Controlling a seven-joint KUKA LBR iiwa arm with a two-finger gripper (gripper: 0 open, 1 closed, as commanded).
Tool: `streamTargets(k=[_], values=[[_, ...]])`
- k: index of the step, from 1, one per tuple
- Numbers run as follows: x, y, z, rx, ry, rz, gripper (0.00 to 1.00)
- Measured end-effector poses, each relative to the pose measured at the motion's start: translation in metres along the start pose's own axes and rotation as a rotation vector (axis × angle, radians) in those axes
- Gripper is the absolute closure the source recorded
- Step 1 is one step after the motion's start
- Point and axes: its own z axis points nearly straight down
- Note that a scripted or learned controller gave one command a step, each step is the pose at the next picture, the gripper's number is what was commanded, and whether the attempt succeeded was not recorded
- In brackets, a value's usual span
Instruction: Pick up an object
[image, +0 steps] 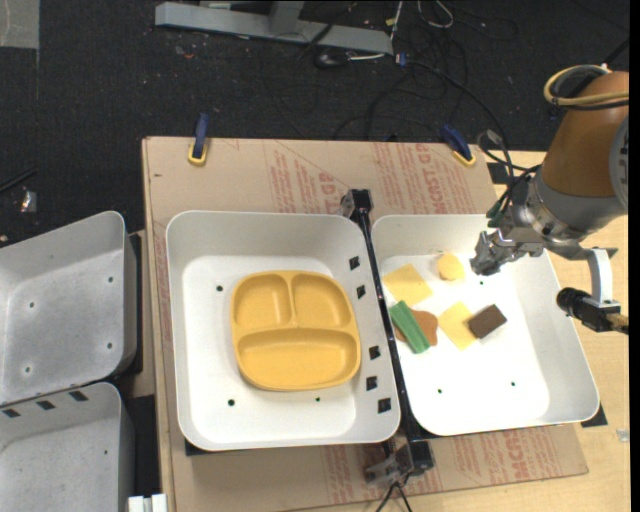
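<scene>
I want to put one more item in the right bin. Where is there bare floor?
Right bin: the front half is bare, below the brown block and green piece. Crowded: the upper left, where yellow pieces cluster, with the gripper above the small yellow ball.

You are looking at a robotics lab: clamped cardboard bench (300, 170), loose cables (400, 50) trailing over dark carpet.

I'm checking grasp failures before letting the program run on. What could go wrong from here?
The gripper hangs beside the small yellow round piece, so a descent may nudge it away. The green strip, orange-brown piece and yellow blocks lie close together, so a grasp there may catch two.
</scene>
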Motion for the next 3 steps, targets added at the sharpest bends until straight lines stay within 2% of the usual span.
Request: streamTargets(k=[1,3], values=[[0.000,0.001,-0.029,0.001,0.001,-0.002,1.00],[0.104,-0.010,-0.011,0.006,0.003,-0.006,1.00]])
